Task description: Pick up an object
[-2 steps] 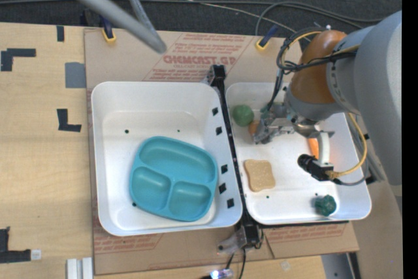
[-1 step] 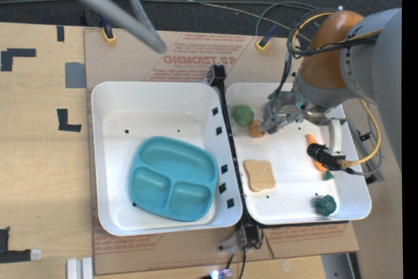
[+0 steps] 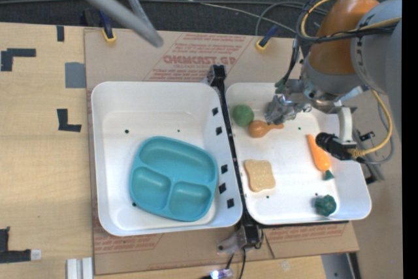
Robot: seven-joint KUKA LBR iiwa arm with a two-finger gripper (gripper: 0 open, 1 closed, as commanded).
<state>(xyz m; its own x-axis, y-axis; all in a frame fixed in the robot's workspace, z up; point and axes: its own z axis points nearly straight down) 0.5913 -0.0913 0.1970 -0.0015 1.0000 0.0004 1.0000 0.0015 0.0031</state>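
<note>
My gripper (image 3: 279, 112) hangs over the back of the right bin (image 3: 356, 202), just right of and above a small orange-brown object (image 3: 258, 129). A green ball (image 3: 243, 115) sits to the left of that object, near the bins' divider. Toward the front lies a slice of toast (image 3: 259, 175). A carrot (image 3: 319, 155) lies at the right side, and a dark green broccoli-like piece (image 3: 324, 204) sits in the front right corner. I see nothing between the fingers.
The left bin (image 3: 104, 101) holds a blue compartment plate (image 3: 173, 178). Cables and a black fitting (image 3: 334, 144) hang off the arm over the right bin's right side. A black divider (image 3: 224, 134) separates the bins.
</note>
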